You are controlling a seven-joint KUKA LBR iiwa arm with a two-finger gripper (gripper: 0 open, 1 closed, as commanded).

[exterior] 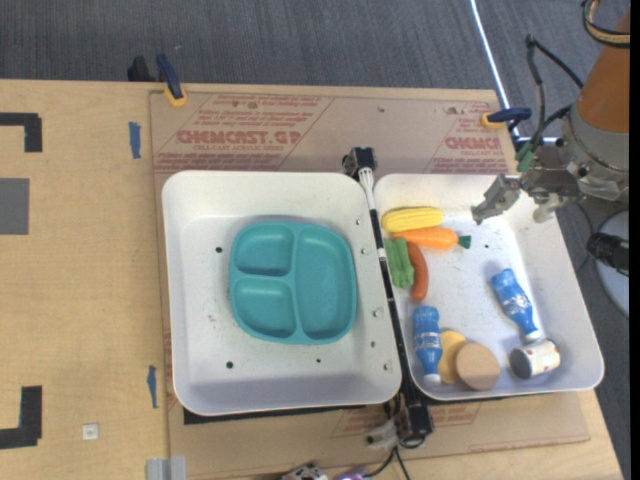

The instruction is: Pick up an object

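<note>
In the left bin (190, 268) lies a teal plate (294, 280). The right bin (575, 298) holds corn (412, 219), a carrot (432, 237) and bottles. Above its far corner the gripper (515, 200) hovers, jaws spread, pinching nothing.

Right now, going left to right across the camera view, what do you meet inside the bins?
Teal plate → green vegetable → carrot → gripper above the right bin's far edge.

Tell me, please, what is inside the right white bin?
Inside the right bin: a corn cob, carrot, green vegetable, sausage, two blue bottles and a bread roll. Anything beneath them is covered.
</note>
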